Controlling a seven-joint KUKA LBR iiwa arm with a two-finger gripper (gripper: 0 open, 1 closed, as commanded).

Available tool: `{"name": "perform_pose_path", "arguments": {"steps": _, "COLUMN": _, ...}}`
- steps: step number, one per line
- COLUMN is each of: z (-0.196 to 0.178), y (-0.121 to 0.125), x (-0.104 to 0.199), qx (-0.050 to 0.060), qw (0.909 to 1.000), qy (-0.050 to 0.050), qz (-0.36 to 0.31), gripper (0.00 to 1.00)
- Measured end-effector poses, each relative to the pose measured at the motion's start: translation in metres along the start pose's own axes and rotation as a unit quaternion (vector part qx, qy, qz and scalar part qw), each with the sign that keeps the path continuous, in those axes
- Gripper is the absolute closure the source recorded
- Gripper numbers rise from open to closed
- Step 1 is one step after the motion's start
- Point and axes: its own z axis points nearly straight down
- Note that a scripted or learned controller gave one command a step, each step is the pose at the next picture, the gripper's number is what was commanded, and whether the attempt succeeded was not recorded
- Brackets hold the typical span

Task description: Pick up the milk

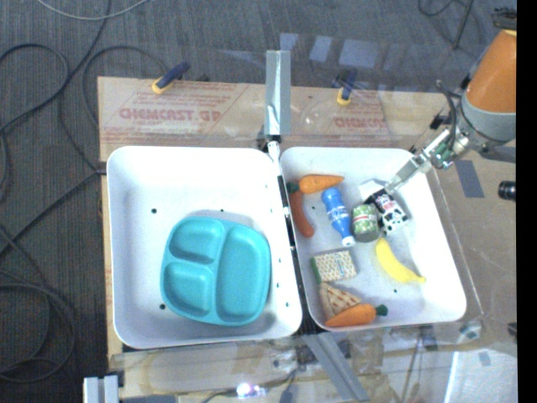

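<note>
A grey KUKA arm [491,82] with an orange band reaches in from the right over a bench [210,116] carrying two shallow white bins. The left bin [134,183] holds a turquoise divided plate [218,269]. The right bin [445,267] is crowded with toy food: an orange carrot [321,183] near the top, a reddish sausage [301,215] along the left wall, a blue bottle [337,214], a green can [365,222], a yellow banana [396,264], a cracker [335,265], a waffle-like piece [337,296] and a second carrot [352,314] at the bottom.

The milk [393,214], a small black-and-white cow-patterned carton, sits in the upper right part of that bin, touching or just beside the green can and above the banana. The gripper [388,193] slants down from the upper right, its tip at the carton's upper edge. Whether the fingers are spread or pressed together cannot be told at this size, and nothing shows the carton between them.

The carton lies just below and slightly right of the tip, so any grasp likely depends on a short descent, with the can crowding the left side.
</note>
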Motion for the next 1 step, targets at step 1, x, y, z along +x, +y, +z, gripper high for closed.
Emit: {"name": "perform_pose_path", "arguments": {"steps": 1, "z": 0.0983, "y": 0.0046, "x": 0.0073, "qx": -0.001, "qw": 1.0000, "qy": 0.002, "qz": -0.001, "gripper": 0.00}}
